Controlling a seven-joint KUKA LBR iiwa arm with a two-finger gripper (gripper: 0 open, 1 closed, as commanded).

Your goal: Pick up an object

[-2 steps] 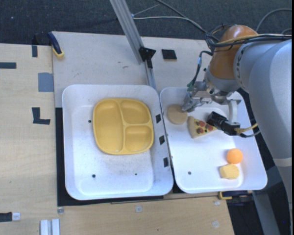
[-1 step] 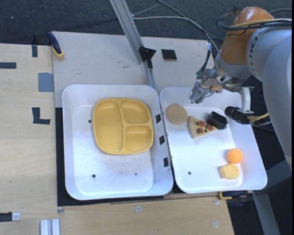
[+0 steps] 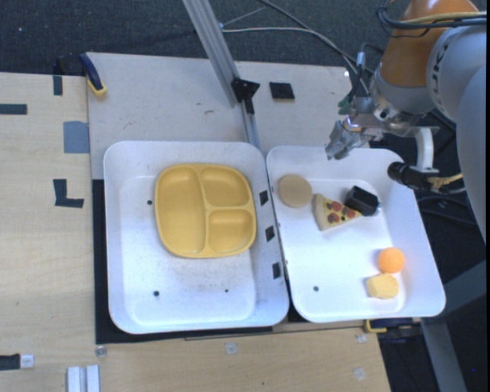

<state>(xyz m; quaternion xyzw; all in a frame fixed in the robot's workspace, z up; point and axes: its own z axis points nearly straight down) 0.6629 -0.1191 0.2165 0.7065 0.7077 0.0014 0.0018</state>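
From above, the gripper (image 3: 340,147) hangs over the far edge of the right bin (image 3: 412,219); how its jaws stand I cannot tell. The nearest pickable things lie toward the bin's middle: a tan round disc (image 3: 294,190), a pizza slice (image 3: 333,212) with its long axis across the bin, and a black block (image 3: 363,199) touching it. An orange ball (image 3: 390,260) and yellow piece (image 3: 382,286) sit by the near right corner. The left bin (image 3: 131,243) carries a yellow divided plate (image 3: 204,209).

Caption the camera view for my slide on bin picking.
Gripper poised over the right bin holding pizza slice, orange ball; yellow tray in the left bin.
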